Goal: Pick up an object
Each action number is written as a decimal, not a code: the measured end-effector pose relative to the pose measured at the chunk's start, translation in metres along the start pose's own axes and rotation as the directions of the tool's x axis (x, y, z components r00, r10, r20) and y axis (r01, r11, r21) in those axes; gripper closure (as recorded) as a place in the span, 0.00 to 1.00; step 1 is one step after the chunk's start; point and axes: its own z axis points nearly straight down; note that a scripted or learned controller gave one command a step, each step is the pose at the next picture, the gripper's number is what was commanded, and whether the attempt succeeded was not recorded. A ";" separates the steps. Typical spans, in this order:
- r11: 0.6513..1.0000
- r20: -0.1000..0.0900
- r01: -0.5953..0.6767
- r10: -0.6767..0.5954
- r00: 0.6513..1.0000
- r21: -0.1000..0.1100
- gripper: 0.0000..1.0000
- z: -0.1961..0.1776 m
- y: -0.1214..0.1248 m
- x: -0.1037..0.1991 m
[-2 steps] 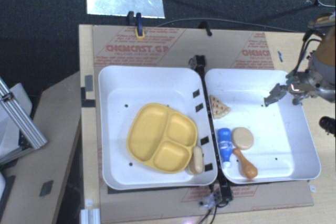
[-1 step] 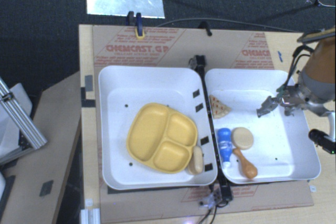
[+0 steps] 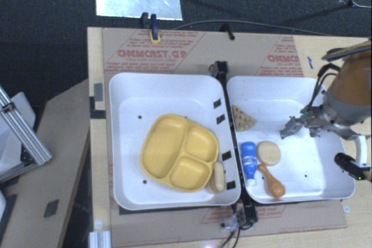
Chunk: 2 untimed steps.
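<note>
Two white bins are set side by side on a bench; the left bin (image 3: 125,101) holds a yellow tray (image 3: 180,151) w/ three compartments, tilted a bit in the view; a small beige piece (image 3: 217,178) lies touching the tray's lower-right edge, near the divider between the bins.

The right bin (image 3: 302,183) holds four things, all toward its left half; a tan wedge w/ a dotted pattern (image 3: 242,118) lies at the upper left, by the divider; a blue-and-white tube (image 3: 249,161) lies along the left wall, approx. lengthwise; a wooden spoon (image 3: 269,166) lies just beside the tube, its round bowl up by the tube's blue end and its orange-brown handle running down to the right; bowl and tube appear to be touching or nearly so.

The arm is seen at the right edge, its orange band above the wrist; the gripper (image 3: 292,126) is over the right bin, upper-middle, pointed left; it is near the spoon bowl but apart from it, up and to the right; nothing is seen between the fingers; the gap between them cannot be told, since the tips are small and blurred against the bin floor.

Printed cardboard (image 3: 174,52) lies under both bins.
</note>
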 end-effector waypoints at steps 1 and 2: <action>1.000 0.002 0.002 -0.002 1.000 -0.006 1.00 -0.013 0.002 0.000; 1.000 0.002 0.003 -0.003 1.000 -0.008 1.00 -0.059 0.008 -0.004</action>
